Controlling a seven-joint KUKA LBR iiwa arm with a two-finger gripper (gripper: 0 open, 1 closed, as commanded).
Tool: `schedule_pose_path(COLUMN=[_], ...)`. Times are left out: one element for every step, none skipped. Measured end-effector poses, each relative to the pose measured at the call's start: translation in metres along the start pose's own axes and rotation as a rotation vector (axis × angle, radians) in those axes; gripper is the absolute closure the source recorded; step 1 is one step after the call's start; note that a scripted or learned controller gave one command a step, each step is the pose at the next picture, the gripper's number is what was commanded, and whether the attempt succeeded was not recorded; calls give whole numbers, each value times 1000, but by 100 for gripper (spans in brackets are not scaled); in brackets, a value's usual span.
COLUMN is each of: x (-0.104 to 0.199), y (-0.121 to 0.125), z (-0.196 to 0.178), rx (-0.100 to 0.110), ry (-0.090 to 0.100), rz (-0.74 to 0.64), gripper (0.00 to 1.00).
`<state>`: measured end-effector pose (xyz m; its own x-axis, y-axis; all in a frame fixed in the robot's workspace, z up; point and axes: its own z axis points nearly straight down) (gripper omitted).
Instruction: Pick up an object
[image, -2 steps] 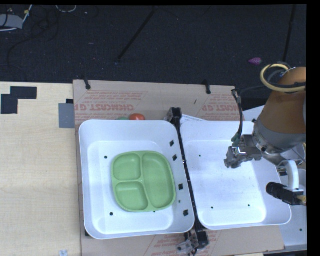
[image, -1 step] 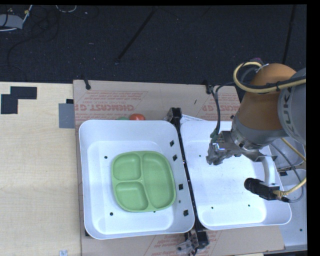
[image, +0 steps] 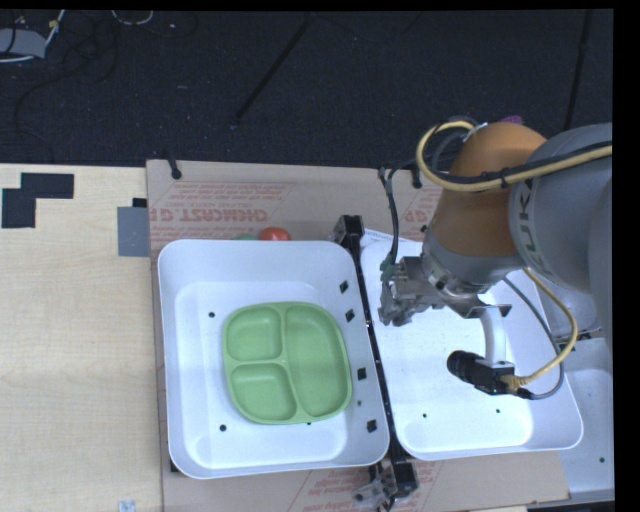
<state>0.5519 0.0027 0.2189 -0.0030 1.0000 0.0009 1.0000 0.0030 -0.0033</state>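
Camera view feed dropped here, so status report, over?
Gripper low in right bin, near divider. Green plate sits in left bin. Nothing seen held.

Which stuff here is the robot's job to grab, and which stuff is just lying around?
For the job:
- green divided plate in the left bin
- gripper, over the right bin

Just lying about:
- small red-orange thing behind the left bin, on the cardboard sheet
- black cables on the dark floor
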Motion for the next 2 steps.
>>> schedule_pose_path(x=[47, 89], y=[24, 36], z=[-11, -6], rx=[-2, -1], ry=[0, 0], rz=[-1, 0], gripper=[100, 100])
